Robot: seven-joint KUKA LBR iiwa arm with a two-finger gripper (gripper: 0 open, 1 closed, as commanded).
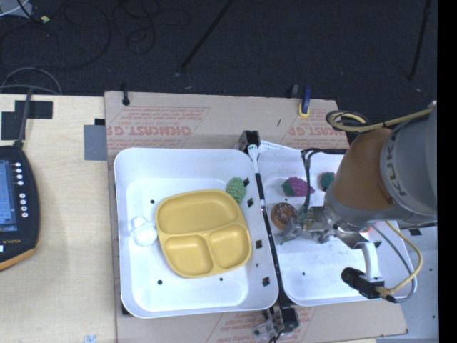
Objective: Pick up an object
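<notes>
Gripper [284, 232] low in the right bin [321, 291], by the middle wall.
Reaching in from the right, grey arm [385, 177] bent down over the bin. Fingers too blurry to tell if open or closed. Touching or just under a small brown thing [283, 212]; purple thing [295, 186] near; yellow tray [202, 231] in the left bin [143, 277].

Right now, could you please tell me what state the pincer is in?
Pincer: low in the right bin, beside a small brown object; open or closed cannot be told.
</notes>
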